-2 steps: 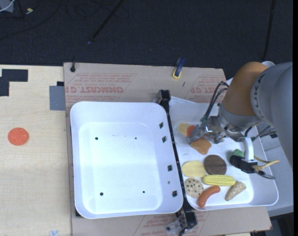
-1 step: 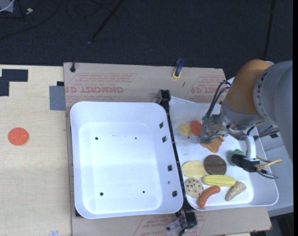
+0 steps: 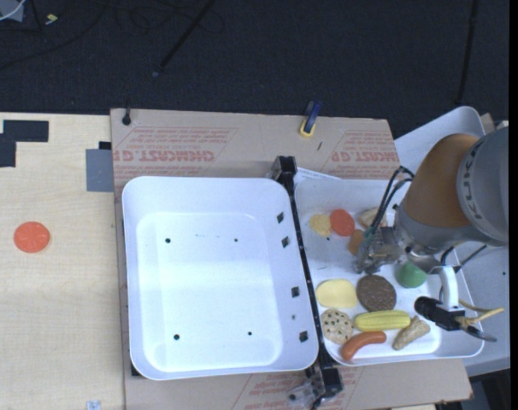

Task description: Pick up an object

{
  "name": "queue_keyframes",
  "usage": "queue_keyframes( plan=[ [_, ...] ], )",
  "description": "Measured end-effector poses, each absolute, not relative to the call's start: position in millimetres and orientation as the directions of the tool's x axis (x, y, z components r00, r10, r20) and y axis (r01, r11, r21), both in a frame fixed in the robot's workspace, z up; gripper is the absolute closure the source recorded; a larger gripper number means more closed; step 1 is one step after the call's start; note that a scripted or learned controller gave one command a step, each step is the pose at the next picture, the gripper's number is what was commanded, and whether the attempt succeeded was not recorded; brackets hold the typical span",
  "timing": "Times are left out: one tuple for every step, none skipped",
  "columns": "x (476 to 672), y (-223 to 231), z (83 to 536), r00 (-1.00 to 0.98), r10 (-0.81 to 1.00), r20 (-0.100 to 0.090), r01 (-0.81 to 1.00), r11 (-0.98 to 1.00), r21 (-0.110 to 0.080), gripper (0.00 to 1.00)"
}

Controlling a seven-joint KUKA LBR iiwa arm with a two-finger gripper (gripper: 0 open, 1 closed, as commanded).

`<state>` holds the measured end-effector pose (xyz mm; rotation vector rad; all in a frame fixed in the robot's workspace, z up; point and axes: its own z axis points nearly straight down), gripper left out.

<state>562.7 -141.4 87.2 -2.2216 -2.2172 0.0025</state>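
The right bin (image 3: 474, 342) holds several toy foods. Among them are a red tomato (image 3: 342, 222), a yellow piece (image 3: 320, 225), an orange piece (image 3: 356, 241), a brown round patty (image 3: 376, 292) and a pale yellow disc (image 3: 336, 294). There are also a cookie (image 3: 335, 324), a corn cob (image 3: 382, 320), a sausage (image 3: 363, 344), a green ball (image 3: 409, 274) and a tan piece (image 3: 411, 335). My gripper (image 3: 373, 255) is low in this bin, just above the patty and beside the orange piece. Nothing can be seen held in it.
The left bin (image 3: 209, 191) lies beside the right one, and a black divider (image 3: 295, 254) runs between them. Both rest on a cardboard sheet (image 3: 199, 148). The grey and orange arm (image 3: 451, 190) comes in over the right bin's far right corner.
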Motion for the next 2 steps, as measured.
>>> queue_keyframes(
  plan=[
    [648.7, -101.5, 142.7, -0.006, 1.0, 0.0, 1.0, 0.006, 0.009, 1.0],
    [602.9, -74.6, 190.0, -0.002, 1.0, 0.002, 1.0, 0.002, -0.003, 1.0]
  ],
)
